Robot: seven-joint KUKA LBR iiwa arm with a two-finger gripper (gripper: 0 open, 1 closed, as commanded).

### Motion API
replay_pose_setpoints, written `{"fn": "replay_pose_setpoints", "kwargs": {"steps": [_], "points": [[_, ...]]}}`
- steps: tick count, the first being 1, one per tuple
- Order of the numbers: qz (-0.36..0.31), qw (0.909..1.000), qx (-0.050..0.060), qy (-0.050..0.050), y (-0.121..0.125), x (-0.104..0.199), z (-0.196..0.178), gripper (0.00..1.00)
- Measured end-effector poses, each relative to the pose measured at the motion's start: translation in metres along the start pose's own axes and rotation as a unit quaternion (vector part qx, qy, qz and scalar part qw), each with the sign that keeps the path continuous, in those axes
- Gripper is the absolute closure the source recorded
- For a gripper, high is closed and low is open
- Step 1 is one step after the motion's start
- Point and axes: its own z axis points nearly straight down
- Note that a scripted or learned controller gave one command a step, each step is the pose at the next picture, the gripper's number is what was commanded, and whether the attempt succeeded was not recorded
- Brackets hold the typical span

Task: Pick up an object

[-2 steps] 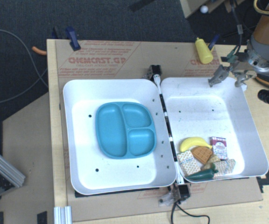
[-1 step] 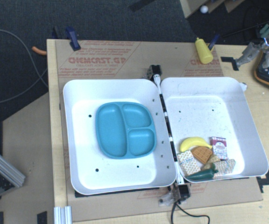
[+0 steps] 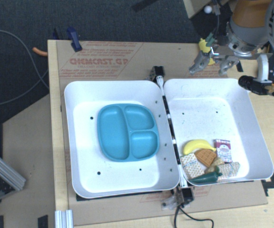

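Note:
My gripper [image 3: 211,66] hangs above the far edge of the right bin [image 3: 251,103], fingers spread open with nothing between them. A pile of small items lies in the right bin's near corner, well away from the gripper: a yellow banana [image 3: 197,146], a brown cookie-like piece [image 3: 206,156], a small red and white box [image 3: 223,150], a green pepper [image 3: 207,177], and patterned packets [image 3: 228,170].
The left bin [image 3: 80,127] holds a blue divided plate [image 3: 127,131]. A black clamp [image 3: 157,72] sits at the far end of the seam between the bins. Cardboard [image 3: 103,61] lies under both bins.

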Motion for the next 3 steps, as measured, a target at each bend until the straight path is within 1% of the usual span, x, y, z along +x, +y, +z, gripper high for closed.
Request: {"fn": "replay_pose_setpoints", "kwargs": {"steps": [1, 2, 3], "points": [[0.002, 1.0000, -0.001, -0.002, -0.001, -0.122, 0.052, 0.00], [0.001, 1.0000, -0.003, -0.002, 0.000, -0.117, -0.008, 0.00], [0.001, 1.0000, -0.003, -0.002, 0.000, -0.138, -0.092, 0.00]]}}
